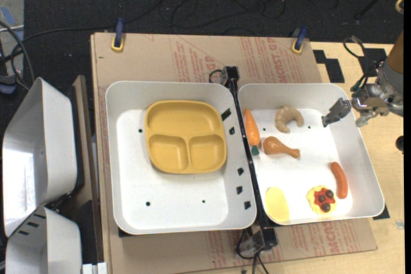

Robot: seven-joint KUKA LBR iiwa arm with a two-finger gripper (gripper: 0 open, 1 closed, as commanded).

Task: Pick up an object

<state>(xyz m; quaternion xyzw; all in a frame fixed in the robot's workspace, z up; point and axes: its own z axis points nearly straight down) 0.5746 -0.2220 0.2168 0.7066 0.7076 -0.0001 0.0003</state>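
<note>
The right bin (359, 138) holds several toy foods: an orange carrot (252, 128) along its left wall, a tan croissant (289, 117), a brown chicken drumstick (280, 147), a red sausage (339, 179), a small yellow tart with red and dark toppings (322, 198) and a pale yellow oval slice (277, 203). My gripper (352, 112) hangs over the bin's upper right rim, to the right of the croissant and well apart from it. It is open, with nothing between its fingers.
The left bin (128, 189) carries a yellow divided plate (186, 137). Black clips line the wall shared by the two bins (241, 170). Both bins rest on a cardboard sheet (180, 54), with cables on the dark floor behind.
</note>
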